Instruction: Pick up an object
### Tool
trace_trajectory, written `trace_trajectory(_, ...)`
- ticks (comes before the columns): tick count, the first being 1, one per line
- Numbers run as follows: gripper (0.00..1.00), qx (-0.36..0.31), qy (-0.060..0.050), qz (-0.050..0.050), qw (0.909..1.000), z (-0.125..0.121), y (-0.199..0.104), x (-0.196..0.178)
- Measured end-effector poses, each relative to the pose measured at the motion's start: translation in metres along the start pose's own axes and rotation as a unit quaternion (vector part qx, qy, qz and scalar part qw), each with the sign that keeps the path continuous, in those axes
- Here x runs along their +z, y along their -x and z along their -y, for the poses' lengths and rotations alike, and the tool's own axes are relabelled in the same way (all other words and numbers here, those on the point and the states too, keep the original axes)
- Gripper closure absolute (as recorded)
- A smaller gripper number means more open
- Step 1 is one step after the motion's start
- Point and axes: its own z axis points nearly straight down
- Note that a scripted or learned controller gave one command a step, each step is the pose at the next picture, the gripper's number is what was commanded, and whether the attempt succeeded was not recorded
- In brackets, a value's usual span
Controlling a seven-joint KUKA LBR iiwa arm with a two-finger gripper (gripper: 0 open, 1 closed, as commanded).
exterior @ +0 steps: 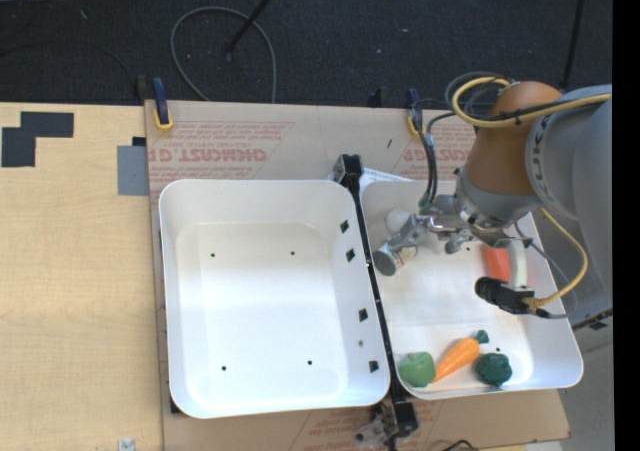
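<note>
- Camera view, step in hand: reaching, with the pincer (385,259) low in the right bin (560,379) near the divider, nothing seen clamped.
- Cannot tell pincer state.
- Likely next: shift toward the near corner, then descend.
- Waiting along the bin's near edge: green round toy (418,368), orange carrot (459,357) with green top, dark green lump (493,369); red piece (497,262) beside the wrist.

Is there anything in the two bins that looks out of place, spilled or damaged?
Nothing stands out. The green toy, carrot and dark green piece lie together at the right bin's near edge, intact. The gripper hangs over that bin's far left part.
</note>
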Motion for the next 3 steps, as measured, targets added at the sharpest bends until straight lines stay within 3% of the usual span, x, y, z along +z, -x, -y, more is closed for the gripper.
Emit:
trace_trajectory(1, 1.0, 0.001, -0.001, 0.0, 1.0, 0.0, 0.0, -0.009)
trace_trajectory(3, 1.0, 0.0, -0.003, 0.0, 1.0, 0.002, -0.004, -0.114)
